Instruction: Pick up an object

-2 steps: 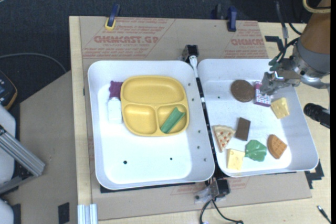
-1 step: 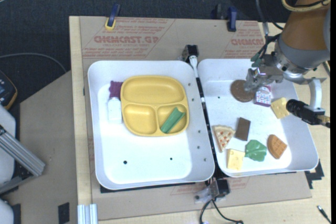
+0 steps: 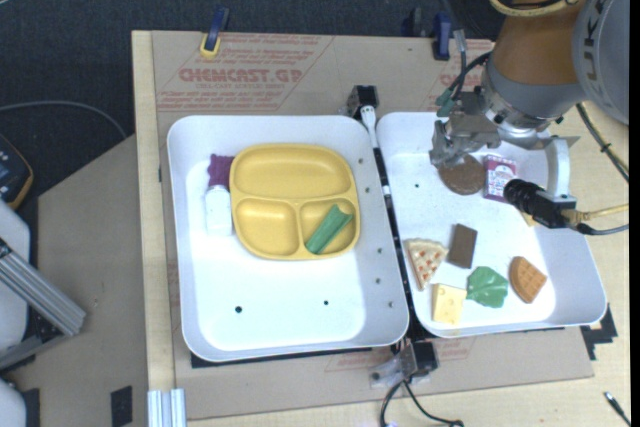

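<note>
Tool (image 3: 462, 153) sits low in the far part of the right bin (image 3: 590, 300), directly over a brown round disc (image 3: 464, 178), and from this slanted view I cannot tell how it is set or whether it has anything in it.

Working from the near edge outward: a yellow cheese-like block (image 3: 447, 303), a green leafy piece (image 3: 487, 286) and a brown bread-like piece (image 3: 527, 279) lie along the near side of the right bin. Just beyond them are a pizza slice (image 3: 426, 261) and a small dark brown square (image 3: 462, 245). Further back, the brown round disc lies under the tool, with a small maroon-and-white packet (image 3: 498, 177) just beside it. In the left bin (image 3: 270, 320), a yellow divided tray (image 3: 292, 199) carries a green bean-like piece (image 3: 330, 228) in its near right compartment; a white bottle-like item (image 3: 217, 211) and a purple piece (image 3: 220, 169) lie against the tray's left side.

The step in hand looks like a descent onto the disc. To do it well, the tool should be centred on the disc and kept off the packet beside it, and should reach the bin floor before closing, since the disc looks flat and thin and could slip out at the lift.

Red print on the brown sheet covering the table (image 3: 250, 70) reads roughly "CHEMCAST", followed by letters like "GP"; the smaller lines are too fine to read. The packet's print is illegible.
</note>
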`<state>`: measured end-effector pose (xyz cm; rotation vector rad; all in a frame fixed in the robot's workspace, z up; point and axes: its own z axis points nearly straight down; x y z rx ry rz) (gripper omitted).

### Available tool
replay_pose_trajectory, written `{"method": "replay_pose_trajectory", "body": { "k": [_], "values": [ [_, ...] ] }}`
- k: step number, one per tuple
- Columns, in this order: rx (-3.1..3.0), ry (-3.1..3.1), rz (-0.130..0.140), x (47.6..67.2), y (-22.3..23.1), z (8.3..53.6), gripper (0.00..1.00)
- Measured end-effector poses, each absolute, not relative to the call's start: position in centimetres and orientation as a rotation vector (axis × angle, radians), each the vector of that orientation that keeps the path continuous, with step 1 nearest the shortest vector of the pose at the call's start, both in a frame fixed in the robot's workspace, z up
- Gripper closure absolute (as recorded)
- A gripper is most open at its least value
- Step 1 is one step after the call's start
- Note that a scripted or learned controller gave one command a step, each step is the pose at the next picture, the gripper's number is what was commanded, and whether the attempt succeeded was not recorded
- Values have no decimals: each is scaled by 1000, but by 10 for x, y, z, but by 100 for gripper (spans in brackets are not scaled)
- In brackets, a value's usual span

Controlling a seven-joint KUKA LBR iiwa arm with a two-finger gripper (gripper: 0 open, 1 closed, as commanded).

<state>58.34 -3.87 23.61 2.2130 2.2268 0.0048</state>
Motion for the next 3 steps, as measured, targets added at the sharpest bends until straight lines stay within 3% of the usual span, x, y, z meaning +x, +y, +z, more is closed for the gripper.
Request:
{"method": "replay_pose_trajectory", "body": {
  "k": [2, 3],
  "values": [
    [2215, 2226, 5, 611, 41, 227, 100],
    [2223, 2222, 0, 601, 35, 235, 100]
  ]
}}
